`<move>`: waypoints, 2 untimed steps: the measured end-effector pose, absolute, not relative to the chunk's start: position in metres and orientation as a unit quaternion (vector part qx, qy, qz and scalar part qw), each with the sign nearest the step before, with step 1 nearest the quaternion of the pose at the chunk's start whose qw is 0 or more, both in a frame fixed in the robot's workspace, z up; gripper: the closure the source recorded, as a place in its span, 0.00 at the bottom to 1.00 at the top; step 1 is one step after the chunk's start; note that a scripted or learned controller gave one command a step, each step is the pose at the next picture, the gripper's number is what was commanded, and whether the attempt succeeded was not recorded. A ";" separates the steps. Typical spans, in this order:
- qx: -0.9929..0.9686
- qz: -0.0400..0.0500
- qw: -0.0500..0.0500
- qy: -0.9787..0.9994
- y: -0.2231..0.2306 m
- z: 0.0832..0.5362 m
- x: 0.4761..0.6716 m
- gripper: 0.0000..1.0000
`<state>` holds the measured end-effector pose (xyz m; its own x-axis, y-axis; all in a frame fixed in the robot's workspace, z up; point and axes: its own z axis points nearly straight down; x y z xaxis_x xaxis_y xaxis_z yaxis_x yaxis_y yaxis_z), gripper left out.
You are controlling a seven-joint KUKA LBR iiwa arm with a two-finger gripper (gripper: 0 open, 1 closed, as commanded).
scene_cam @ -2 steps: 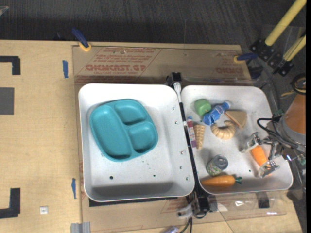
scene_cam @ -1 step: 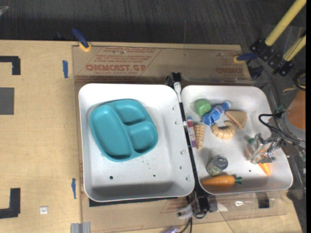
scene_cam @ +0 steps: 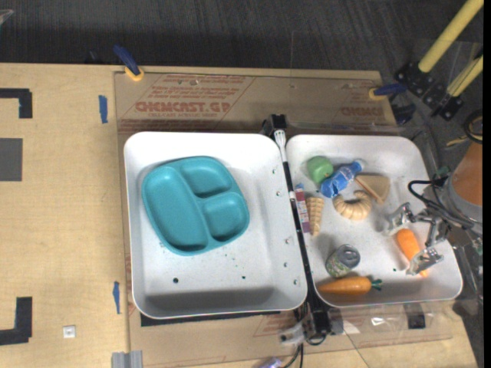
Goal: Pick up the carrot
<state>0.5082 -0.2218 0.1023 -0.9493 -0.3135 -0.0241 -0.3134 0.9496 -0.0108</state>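
Two fingers spread: my gripper [scene_cam: 412,239] over the right bin [scene_cam: 441,171].
They straddle an orange piece [scene_cam: 406,244] — the carrot [scene_cam: 347,285] lies left, nearer.

Your arm [scene_cam: 468,182] runs off the right edge, so you see little more than a slice of orange band and some cabling. The gripper [scene_cam: 414,240] sits low in the right bin [scene_cam: 383,146], and its metal fingers [scene_cam: 399,217] bracket a small orange piece [scene_cam: 407,244] too blurred to name. The tin [scene_cam: 342,260] shows a label you can't read. Along the divider, the slim pink packet [scene_cam: 304,210] is too small to identify. The beige ridged thing [scene_cam: 353,206] stays ambiguous too.
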 end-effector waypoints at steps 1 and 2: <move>-0.205 -0.004 0.007 0.979 -0.186 0.090 0.494 0.00; -0.206 -0.005 0.014 0.978 -0.184 0.103 0.499 1.00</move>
<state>0.4990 -0.1840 0.1031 -0.9146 -0.4037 -0.0250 -0.4034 0.9149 -0.0154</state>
